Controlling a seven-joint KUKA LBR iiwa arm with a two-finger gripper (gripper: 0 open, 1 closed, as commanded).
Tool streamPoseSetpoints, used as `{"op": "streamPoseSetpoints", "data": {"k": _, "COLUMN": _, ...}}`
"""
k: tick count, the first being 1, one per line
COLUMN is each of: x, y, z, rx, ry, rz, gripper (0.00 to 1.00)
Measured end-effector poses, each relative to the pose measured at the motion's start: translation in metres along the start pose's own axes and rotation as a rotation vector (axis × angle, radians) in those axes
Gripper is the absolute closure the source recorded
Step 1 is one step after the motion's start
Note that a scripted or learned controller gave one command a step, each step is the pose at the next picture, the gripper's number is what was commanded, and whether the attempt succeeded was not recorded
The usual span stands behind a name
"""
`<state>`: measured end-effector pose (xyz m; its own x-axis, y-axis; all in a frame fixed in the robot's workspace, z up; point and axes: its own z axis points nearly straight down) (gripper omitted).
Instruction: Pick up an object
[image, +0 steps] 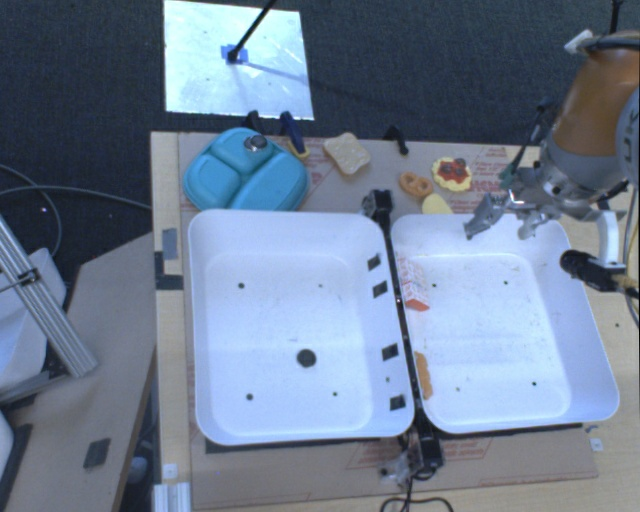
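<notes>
the pincer (505, 215) hovers wide and empty over the right bin (560, 400), so next it should drop toward the carton (413, 284)

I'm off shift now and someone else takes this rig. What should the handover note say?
Hand: open, holding nothing, over the right bin's far edge.
Things: red-and-white packet and orange piece along the right bin's left wall; small dark disc in the left bin. Blue tray, bread and toy foods lie on the bench behind the bins.
Done: nothing picked.
Left: descend, grasp an object, lift.
</notes>
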<state>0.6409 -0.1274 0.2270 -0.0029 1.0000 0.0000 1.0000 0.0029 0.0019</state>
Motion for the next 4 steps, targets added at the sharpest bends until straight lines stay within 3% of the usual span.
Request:
{"op": "streamPoseSetpoints", "data": {"k": 1, "x": -0.054, "y": -0.05, "z": 0.145, "rx": 0.003, "ry": 0.0, "rz": 0.007, "gripper": 0.0}}
{"op": "streamPoseSetpoints", "data": {"k": 2, "x": -0.053, "y": -0.045, "z": 0.125, "rx": -0.008, "ry": -0.005, "rz": 0.002, "gripper": 1.0}}
{"op": "streamPoseSetpoints", "data": {"k": 3, "x": 0.035, "y": -0.063, "z": 0.133, "rx": 0.003, "ry": 0.004, "rz": -0.007, "gripper": 1.0}}
{"op": "streamPoseSetpoints", "data": {"k": 4, "x": 0.11, "y": -0.091, "z": 0.037, "rx": -0.005, "ry": 0.003, "rz": -0.008, "gripper": 1.0}}
